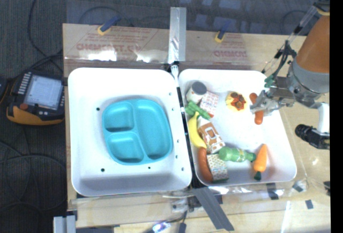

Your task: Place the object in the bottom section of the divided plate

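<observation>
The grey two-finger gripper (261, 110) pinches a small orange-red sausage-shaped toy (259, 117), its top hidden between the jaws, well right of the turquoise divided plastic plate (137, 130).

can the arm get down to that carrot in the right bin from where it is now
Probably yes. The carrot lies near the right bin's front right corner with its top uncovered; only the green bottle lies close on its left. The gripper is over the same bin, with open floor between.
</observation>
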### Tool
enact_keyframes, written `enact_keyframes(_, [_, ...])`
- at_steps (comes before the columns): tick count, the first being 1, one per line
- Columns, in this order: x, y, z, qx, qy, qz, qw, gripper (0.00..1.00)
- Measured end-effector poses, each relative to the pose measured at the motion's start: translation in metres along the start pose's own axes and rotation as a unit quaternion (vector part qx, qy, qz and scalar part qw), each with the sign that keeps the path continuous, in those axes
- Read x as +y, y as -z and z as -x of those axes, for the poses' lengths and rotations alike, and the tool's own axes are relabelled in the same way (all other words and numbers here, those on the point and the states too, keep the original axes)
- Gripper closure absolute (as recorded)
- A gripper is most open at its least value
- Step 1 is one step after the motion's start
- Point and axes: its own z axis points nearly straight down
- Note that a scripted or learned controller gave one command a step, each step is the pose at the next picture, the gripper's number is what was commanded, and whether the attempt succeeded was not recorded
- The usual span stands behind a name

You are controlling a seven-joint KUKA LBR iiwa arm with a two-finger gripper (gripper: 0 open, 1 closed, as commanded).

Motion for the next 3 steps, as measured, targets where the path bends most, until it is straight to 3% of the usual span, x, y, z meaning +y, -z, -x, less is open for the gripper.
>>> enact_keyframes(1, [-0.017, -0.095, -0.066, 0.002, 0.044, -0.001, 0.9990, 1.00])
enact_keyframes(2, [0.051, -0.060, -0.131, 0.001, 0.104, 0.000, 0.9946, 1.00])
enact_keyframes(3, [0.068, -0.059, -0.178, 0.000, 0.168, 0.000, 0.9857, 1.00])
